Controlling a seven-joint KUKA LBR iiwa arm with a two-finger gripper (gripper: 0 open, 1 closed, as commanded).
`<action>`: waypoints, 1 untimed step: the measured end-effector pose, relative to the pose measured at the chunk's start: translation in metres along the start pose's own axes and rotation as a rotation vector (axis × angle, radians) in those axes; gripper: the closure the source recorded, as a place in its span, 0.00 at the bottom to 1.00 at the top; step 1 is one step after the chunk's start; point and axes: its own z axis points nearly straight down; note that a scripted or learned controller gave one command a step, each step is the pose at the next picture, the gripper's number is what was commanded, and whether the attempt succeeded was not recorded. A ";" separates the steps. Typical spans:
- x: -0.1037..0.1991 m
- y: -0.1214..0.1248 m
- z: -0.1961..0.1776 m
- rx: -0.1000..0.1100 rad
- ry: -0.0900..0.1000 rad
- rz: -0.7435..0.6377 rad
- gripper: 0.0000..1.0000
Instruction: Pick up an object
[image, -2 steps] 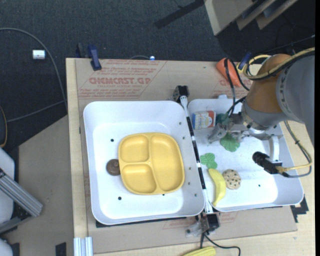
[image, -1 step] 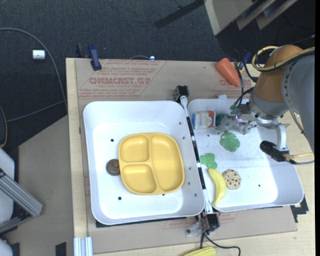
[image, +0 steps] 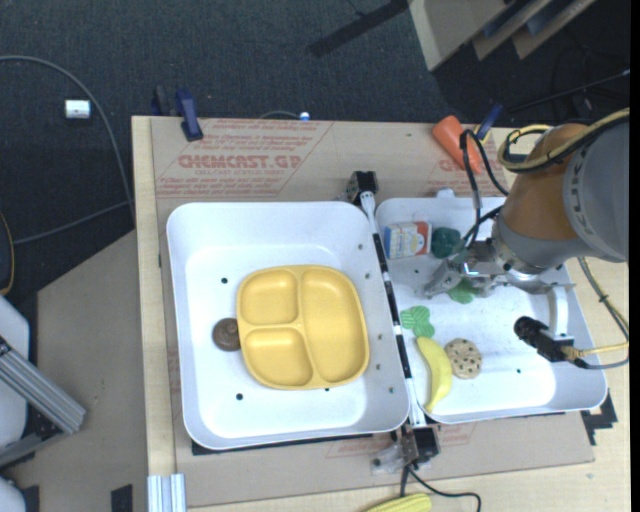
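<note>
- The arm (image: 560, 190) reaches in over the right bin (image: 500, 395), with the gripper (image: 462, 280) low near the bin's middle, toward its far edge.
- Its fingers look spread, and a green piece (image: 462, 294) lies right at the tips; nothing is clearly pinched between them.
- By the far edge of the right bin lie a small carton (image: 406, 240) and a dark green item (image: 445, 241).
- Along that bin's left edge lie a light green piece (image: 416, 322) and, nearer the front, a banana (image: 435, 372).
- A cookie (image: 463, 358) lies just beside the banana.
- The left bin (image: 200, 240) holds a yellow tray (image: 300, 328) at its middle, with a brown disc (image: 226, 334) touching the tray's left side.
</note>
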 end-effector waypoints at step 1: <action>-0.033 0.048 -0.001 -0.004 -0.003 -0.001 0.00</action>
